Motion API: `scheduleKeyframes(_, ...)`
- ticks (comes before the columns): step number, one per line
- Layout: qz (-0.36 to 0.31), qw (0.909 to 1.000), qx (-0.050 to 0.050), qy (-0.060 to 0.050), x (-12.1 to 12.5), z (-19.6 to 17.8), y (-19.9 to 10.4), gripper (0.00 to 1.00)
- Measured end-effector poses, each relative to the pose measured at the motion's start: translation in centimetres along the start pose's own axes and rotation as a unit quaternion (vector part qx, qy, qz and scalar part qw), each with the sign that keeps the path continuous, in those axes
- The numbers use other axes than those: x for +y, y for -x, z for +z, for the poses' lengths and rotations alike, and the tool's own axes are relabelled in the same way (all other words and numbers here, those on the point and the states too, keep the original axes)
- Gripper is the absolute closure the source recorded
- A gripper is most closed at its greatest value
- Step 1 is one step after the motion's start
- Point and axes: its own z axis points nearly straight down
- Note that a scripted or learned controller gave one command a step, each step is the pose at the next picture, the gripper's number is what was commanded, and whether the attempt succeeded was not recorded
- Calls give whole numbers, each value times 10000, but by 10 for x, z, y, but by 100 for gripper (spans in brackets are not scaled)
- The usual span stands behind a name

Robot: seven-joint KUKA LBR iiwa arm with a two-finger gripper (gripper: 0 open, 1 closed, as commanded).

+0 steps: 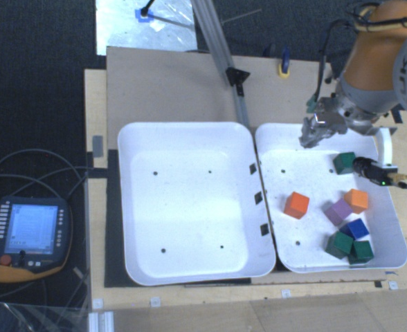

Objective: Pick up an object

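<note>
Reaching in from the right, the grey arm with its orange band (380,43) hangs its two-finger gripper (312,138) over the far edge of the right-hand shallow white bin (279,241); whether the fingers are parted or closed cannot be told at this angle, and nothing can be seen between them.

Seven small blocks lie in that right bin. Three are dark green cubes: one alone near the far right wall (344,162), and two close together at the near right corner (340,243) (361,252). Two are orange cubes: one by itself near the bin's middle (297,205), the other (357,200) just beside a single pale purple block (338,211). One blue cube (356,228) sits between the purple block and the near green pair. All seven rest on the bin floor, apart from the gripper.

The left-hand shallow white bin (131,185) lies edge to edge with the right one. Both bins sit on a tan board (169,81) over a pale wooden bench top, with dark carpet (37,61) around. A handheld control pendant with a lit screen (27,237) lies on the carpet at left, its cables looped nearby. A slanted grey metal pole (214,30) crosses the far side
</note>
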Motion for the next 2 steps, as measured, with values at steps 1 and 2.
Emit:
scheduleKeyframes(1, 0, 10000, 1, -4, -27, 8, -45, 100)
scheduleKeyframes(2, -8, 10000, 5, 5, -48, -1, -92, 100)
